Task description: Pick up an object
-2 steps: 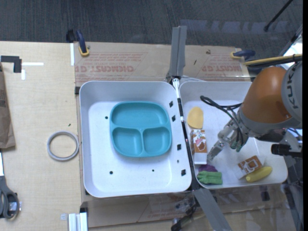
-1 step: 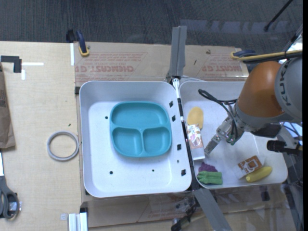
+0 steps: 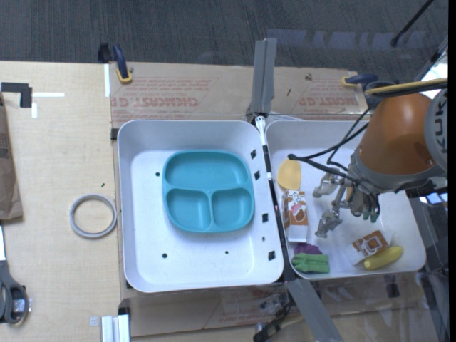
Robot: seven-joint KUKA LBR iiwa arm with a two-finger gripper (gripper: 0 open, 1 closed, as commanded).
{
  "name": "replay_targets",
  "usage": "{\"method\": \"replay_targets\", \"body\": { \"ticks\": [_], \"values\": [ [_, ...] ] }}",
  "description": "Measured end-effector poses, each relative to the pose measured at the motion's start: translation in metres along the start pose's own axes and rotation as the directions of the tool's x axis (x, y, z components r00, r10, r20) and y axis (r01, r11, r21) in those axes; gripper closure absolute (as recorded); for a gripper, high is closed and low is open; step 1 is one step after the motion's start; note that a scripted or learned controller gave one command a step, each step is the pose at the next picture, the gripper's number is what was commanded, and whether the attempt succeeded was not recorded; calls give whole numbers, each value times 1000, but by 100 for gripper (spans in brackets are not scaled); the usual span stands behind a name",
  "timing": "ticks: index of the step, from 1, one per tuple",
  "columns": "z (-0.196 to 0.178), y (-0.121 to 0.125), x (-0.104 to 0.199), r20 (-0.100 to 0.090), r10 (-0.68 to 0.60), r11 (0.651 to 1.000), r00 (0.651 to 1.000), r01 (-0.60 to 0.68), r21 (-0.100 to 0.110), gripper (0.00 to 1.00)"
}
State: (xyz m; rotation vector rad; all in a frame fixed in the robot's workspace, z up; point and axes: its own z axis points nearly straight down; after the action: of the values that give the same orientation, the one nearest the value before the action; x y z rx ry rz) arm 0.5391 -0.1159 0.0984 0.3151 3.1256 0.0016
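Objects for picking lay in the right bin: a yellow round piece near the bin's left wall, a red-and-white packet just below it, a purple bit and a green item touching each other at the lower left corner, and, toward the lower right, a small orange-white carton w/ a banana just beside it. The claw hung over the middle of that bin, between the packet and the carton, touching neither as far as could be seen; nothing showed between its fingers. Whether they stood open or closed could not be told: metal parts and cables blurred together there.

Edges and room: the packet, yellow piece and green item all sat close along the left wall, little room on that side. Bare bin floor showed in the centre strip under the claw and toward the top. The banana lay near the bottom rim.

The arm, orange band uppermost, covered the bin's upper right part.

The left bin held a teal divided tray, roughly centred, w/ open white floor all round it. On the surface to the left: a grey ring, well apart from the bins, and scissors at the lower left edge.
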Motion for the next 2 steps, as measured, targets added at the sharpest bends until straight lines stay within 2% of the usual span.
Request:
{"method": "replay_targets", "body": {
  "ticks": [1,2],
  "values": [
    [0,0,0,0,0,1000,1000,0,0,0],
    [-28,-36,-47,1,200,980,980,-200,0,0]
  ]
}}
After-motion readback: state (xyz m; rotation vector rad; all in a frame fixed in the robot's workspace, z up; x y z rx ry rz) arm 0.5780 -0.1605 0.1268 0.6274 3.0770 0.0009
